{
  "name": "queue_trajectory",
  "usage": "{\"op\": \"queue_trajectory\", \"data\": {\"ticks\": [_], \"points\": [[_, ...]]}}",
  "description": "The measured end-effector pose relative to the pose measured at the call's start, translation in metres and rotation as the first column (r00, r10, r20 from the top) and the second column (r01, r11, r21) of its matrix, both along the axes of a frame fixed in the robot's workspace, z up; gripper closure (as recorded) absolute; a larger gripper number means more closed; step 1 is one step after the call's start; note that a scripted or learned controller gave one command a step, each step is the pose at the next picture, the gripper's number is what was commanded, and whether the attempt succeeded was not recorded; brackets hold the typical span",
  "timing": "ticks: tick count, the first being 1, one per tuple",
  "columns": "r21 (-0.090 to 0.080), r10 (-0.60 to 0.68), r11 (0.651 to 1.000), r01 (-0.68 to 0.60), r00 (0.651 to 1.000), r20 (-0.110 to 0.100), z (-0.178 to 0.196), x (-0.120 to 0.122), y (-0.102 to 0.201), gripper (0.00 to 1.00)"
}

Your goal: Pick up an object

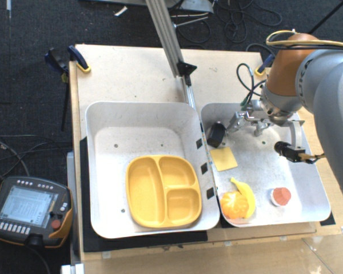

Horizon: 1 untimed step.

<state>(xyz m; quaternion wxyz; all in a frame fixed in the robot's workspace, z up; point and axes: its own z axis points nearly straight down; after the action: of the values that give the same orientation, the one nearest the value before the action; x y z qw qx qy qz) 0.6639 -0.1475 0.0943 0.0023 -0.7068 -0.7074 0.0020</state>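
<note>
Inspector: Camera view puts the arm (308, 67) over the back of the right bin (297, 210). The gripper (257, 121) hangs near the rear wall, above the bin floor.

Clerk: Which step is in hand?

Inspector: By my judgement, the approach. Nothing is lifted. The candidate things all rest in the right bin: a yellow card (224, 158) flat near the dividing wall, a banana (244, 192) lying against an orange (234, 205) at the front, and a small red piece (281, 196) to their right. A dark, rounded thing (216, 133) sits near the card.

Clerk: And the fingers?

Inspector: I cannot tell. Wrist hardware and cables crowd that spot; the tips are not resolved.

Clerk: What does the next move call for?

Inspector: Choosing one thing, centring over it, then descending. The card lies nearest, though flat things resist pinching; the fruit likely offers better purchase.

Clerk: Anything else unclear?

Inspector: A black part (290, 151) below the wrist is unidentifiable. The left bin (103, 130) carries a yellow divided tray (163, 190). The surface (131, 73) beyond holds a slanting metal rail (167, 30).
</note>
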Motion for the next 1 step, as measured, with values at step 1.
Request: {"op": "queue_trajectory", "data": {"ticks": [1], "points": [[-0.002, 0.0, 1.0, 0.0, 1.0, 0.009, 0.0149, 0.0024, -0.0002, 1.0]]}}
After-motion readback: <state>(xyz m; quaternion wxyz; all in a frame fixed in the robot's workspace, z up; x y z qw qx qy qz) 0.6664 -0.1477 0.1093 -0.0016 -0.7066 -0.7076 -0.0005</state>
